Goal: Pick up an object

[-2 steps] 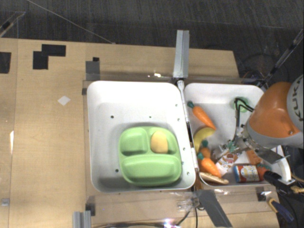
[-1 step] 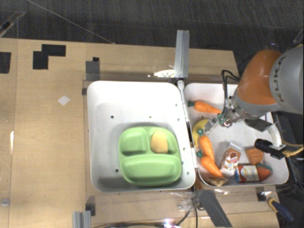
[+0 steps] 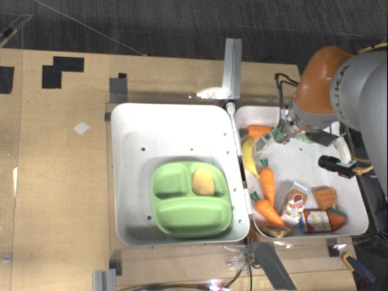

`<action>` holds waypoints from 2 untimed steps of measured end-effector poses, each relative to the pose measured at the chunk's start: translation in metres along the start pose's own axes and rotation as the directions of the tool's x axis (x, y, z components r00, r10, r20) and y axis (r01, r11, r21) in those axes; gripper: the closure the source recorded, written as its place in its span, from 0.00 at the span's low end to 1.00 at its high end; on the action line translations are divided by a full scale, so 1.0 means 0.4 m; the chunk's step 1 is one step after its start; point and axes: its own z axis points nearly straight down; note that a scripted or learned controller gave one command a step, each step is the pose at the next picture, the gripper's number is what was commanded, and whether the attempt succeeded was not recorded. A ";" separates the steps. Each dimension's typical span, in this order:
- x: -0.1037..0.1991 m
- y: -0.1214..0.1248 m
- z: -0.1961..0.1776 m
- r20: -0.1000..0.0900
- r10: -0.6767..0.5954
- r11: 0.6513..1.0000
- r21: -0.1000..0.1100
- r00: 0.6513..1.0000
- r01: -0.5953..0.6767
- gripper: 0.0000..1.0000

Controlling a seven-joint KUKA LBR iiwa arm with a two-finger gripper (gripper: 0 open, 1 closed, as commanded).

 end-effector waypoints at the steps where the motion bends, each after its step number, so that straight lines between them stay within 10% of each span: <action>1: 0.001 0.010 -0.034 0.003 -0.006 1.000 -0.008 1.000 0.006 1.00; 2: 0.002 0.010 -0.034 0.002 -0.007 1.000 -0.007 1.000 0.007 0.00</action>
